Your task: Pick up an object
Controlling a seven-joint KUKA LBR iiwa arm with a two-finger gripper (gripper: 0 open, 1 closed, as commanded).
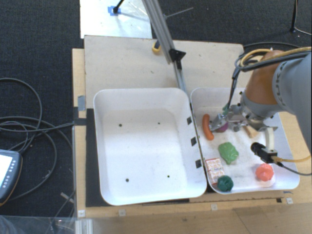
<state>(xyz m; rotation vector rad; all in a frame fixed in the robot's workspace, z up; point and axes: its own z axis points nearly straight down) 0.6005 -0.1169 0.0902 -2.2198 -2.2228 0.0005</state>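
The right white bin [288, 179] holds several small objects. An orange-red sausage shape [208, 126] lies near its left wall. Just right of it sits a purple object [220, 126], partly hidden under my gripper [228, 120], which hangs low right over it. I cannot make out whether the purple object is held. A light green lump [228, 152] lies in the middle of the bin. A small red-and-white box [214, 166] and a dark green ball [224, 183] rest at the front left, and an orange-red round fruit [264, 172] at the front right.
The left white bin [105, 130] stands beside the right one, their walls touching. A grey pole [163, 28] slants down from the top to the gap between the bins. A black connector on a yellow cable [262, 152] hangs from the arm over the right bin.
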